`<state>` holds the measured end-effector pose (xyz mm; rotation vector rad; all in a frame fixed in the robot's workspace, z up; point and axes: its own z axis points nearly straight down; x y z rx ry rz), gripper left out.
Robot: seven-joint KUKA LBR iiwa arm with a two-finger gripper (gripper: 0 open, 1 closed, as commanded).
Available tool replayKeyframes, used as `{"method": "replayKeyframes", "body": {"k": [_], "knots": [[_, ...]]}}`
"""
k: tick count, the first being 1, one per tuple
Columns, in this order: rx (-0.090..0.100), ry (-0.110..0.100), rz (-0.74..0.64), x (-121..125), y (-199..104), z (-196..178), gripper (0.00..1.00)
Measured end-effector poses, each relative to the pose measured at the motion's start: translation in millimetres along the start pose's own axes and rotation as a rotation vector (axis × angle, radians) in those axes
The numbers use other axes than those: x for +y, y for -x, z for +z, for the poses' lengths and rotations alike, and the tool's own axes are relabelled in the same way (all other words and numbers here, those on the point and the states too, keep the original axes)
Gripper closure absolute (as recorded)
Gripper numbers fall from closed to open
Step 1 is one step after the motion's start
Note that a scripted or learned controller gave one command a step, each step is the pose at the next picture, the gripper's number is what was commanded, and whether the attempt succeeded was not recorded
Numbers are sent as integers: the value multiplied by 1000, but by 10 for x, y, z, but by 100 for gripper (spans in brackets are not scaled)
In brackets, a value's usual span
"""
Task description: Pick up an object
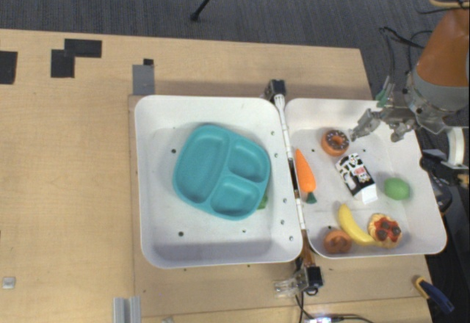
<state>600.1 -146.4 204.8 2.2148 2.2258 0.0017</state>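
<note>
My gripper (382, 123) hangs over the far side of the right bin (433, 241), fingers spread apart and holding nothing. Just beside my fingertips lies a small round donut-like toy (335, 141); toward the near side from it sits a black-and-white carton (356, 175), tilted on the bin floor. A green ball (396, 189) rests near the carton, a carrot (305, 173) lies along the bin's left wall, and a banana (353, 224), a round reddish fruit (337, 241) and a pizza-like piece (385, 229) crowd the near edge. I judge the carton the best take: light, stiff, flat-sided, to be gripped across its narrow faces. The ball would likely roll from my pads. In the left bin (158, 241) sits a teal divided plate (222, 171).
</note>
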Motion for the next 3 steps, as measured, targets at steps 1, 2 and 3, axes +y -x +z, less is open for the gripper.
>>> {"method": "replayKeyframes", "body": {"k": [1,2,3], "knots": [[-1,4,-152,-236,97,1186,0],[-2,9,-153,-215,91,1068,100],[0,2,-86,-638,-530,119,100]]}}
